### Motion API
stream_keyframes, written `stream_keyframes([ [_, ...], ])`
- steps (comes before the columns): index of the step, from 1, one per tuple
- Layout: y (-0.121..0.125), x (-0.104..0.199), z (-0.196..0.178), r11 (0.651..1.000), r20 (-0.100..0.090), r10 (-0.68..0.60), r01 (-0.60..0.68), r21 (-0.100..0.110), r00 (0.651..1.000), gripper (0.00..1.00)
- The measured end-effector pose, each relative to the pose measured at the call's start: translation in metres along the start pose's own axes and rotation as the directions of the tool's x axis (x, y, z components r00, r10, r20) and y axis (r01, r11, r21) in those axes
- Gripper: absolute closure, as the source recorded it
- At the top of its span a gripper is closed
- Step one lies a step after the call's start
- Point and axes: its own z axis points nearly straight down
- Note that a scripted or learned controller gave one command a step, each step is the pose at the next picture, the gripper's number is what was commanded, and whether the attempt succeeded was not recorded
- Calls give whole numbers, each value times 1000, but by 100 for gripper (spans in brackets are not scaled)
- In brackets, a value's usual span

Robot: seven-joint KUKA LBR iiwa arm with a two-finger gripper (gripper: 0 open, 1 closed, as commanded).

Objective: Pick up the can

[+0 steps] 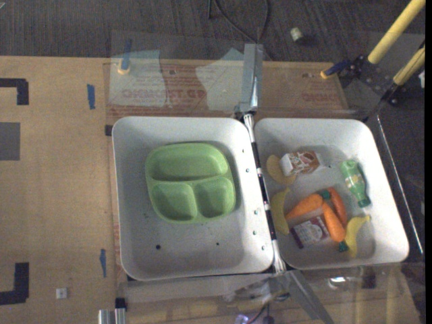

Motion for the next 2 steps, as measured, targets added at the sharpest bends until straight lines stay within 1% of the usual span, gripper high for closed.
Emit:
stream_keyframes([
  [1, -32, -51, 97, 996, 1, 93, -93, 3, 996, 100],
  [2, -70, -112, 0, 999, 0, 54, -54, 1, 999, 100],
])
